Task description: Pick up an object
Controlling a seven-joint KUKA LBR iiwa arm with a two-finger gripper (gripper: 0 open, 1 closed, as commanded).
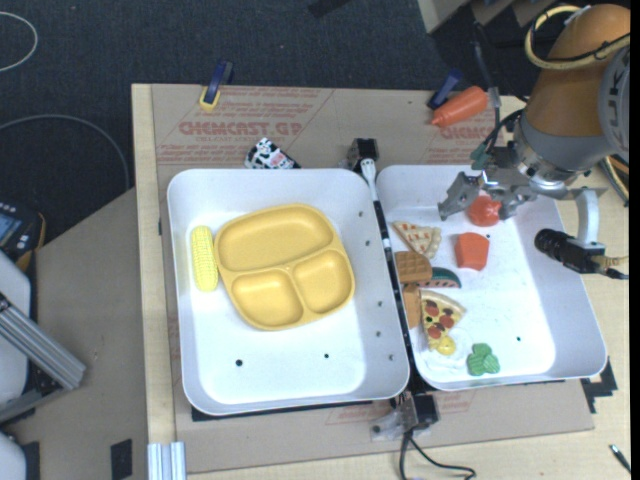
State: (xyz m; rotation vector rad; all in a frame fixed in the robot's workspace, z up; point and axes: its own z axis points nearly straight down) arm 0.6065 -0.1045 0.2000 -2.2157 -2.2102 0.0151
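Two spread fingers of the hand are flanking a small red tomato, which is sitting between them in the right bin.

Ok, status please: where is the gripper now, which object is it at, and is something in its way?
Gripper open, astride red toy tomato in right bin. Tomato not lifted. Red block close below; nothing blocking.

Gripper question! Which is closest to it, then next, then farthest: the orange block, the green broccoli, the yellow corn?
From the gripper:
1. Orange block, just below it, right bin.
2. Green broccoli, right bin's near edge.
3. Yellow corn, far across in the left bin.
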